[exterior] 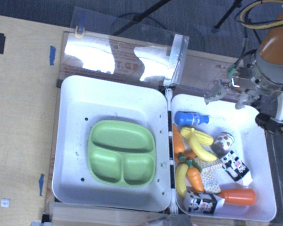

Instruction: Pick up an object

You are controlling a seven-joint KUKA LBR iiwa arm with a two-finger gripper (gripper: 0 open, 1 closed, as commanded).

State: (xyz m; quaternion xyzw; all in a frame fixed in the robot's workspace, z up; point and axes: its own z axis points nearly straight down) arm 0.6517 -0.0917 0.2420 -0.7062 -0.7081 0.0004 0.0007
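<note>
The right bin (270, 157) holds a heap of toy items. At the back lies a blue bottle (191, 119), with yellow bananas (201, 144) and an orange carrot (178, 142) in front of it. A black-and-white carton (236, 167) lies beside them. Near the front are a red bottle (236, 195) and a second carton (201, 203). My gripper (226, 101) hangs above the bin's back rim, behind and to the right of the blue bottle. It is open, with nothing between its fingers.
The left bin (70, 125) holds a green divided plate (122, 152). A clear plastic panel (119, 53) stands behind the left bin. A second carrot (195, 179), a yellow banana (180, 179) and a small round toy (224, 141) also lie in the right bin.
</note>
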